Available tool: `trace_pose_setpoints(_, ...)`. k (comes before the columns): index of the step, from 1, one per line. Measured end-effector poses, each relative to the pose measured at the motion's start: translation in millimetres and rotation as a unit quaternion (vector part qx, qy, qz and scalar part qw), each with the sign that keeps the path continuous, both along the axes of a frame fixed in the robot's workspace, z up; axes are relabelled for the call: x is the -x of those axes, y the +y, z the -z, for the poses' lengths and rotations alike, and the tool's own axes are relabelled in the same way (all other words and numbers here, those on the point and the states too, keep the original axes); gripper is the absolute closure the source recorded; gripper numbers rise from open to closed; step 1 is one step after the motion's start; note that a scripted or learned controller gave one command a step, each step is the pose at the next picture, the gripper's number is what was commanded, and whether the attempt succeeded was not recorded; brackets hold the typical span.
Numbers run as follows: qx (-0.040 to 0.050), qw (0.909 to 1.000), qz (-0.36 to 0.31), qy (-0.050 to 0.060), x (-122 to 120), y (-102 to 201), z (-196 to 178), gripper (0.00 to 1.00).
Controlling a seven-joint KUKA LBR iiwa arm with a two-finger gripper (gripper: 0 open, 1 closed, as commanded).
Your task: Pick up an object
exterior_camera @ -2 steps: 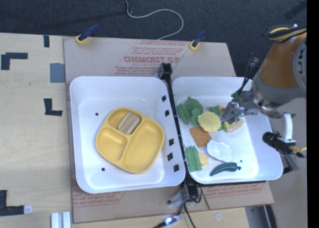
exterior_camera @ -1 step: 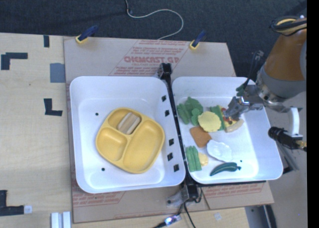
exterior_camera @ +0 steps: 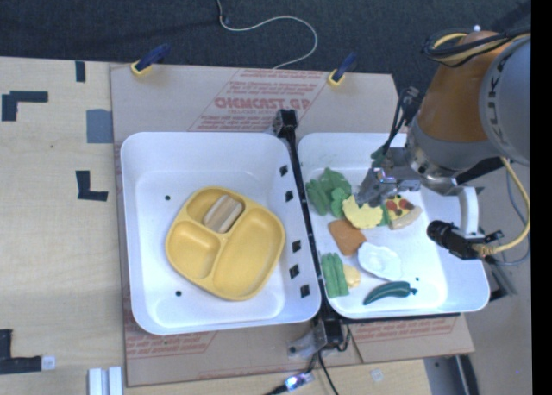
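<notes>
The right bin holds several toy foods: a green leafy piece, a yellow piece, a pizza slice, an orange-brown slab, a white piece, a green and yellow cob and a dark green pepper. My gripper hangs over the middle of that bin, its tips just above the yellow piece and beside the leafy piece. Nothing shows between the fingers.
The left bin carries a yellow divided plate with a tan block in its upper compartment. A black divider runs between the bins. Cables trail at the right of the arm.
</notes>
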State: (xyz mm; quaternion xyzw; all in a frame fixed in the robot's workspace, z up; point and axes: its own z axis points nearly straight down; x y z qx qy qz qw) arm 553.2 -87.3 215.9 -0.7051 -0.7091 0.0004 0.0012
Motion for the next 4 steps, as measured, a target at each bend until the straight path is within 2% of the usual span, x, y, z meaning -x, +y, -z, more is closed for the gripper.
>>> trace_pose_setpoints(1,0.0001,1.0000,0.000,-0.001,-21.1,57.8,-8.0,1.00)
trace_pose_setpoints(2,0.0004,1.0000,0.000,0.000,-22.2,100.3,1.7,1.00)
trace_pose_setpoints(3,0.0004,1.0000,0.002,0.000,-32.4,106.2,-2.9,1.00)
trace_pose_setpoints(4,0.0013,1.0000,0.003,0.000,-18.4,98.0,-1.3,1.00)
